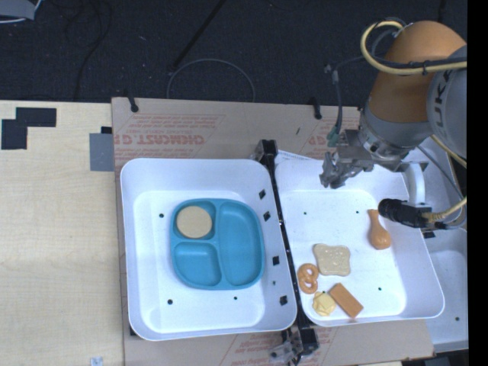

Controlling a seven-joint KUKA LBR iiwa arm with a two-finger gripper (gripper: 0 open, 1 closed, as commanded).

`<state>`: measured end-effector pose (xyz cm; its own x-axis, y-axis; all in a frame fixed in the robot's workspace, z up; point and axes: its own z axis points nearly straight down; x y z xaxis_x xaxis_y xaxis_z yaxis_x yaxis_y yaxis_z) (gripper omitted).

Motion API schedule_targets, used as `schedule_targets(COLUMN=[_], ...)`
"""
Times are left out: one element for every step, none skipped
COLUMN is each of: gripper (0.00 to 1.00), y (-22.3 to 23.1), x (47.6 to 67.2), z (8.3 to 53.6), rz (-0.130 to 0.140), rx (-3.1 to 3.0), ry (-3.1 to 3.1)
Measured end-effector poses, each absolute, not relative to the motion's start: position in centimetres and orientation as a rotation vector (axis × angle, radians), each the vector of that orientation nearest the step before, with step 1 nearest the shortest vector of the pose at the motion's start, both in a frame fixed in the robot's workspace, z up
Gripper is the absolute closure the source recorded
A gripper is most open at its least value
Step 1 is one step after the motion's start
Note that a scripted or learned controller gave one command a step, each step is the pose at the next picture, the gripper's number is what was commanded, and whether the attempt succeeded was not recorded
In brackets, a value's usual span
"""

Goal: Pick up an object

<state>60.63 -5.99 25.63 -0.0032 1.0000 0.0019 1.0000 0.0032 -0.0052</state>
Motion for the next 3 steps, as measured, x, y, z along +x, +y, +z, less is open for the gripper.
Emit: schedule_targets(gripper=[1.0, 1.0, 1.0], y=[-1.0, 4.4, 10.6], x=[60.1, 59.3, 58.4], z=[26.1, 24.3, 24.3], rz=[0.002, 0.004, 0.003], rx=[-2.214, -2.212, -2.212], ry=[-2.223, -2.223, -2.224])
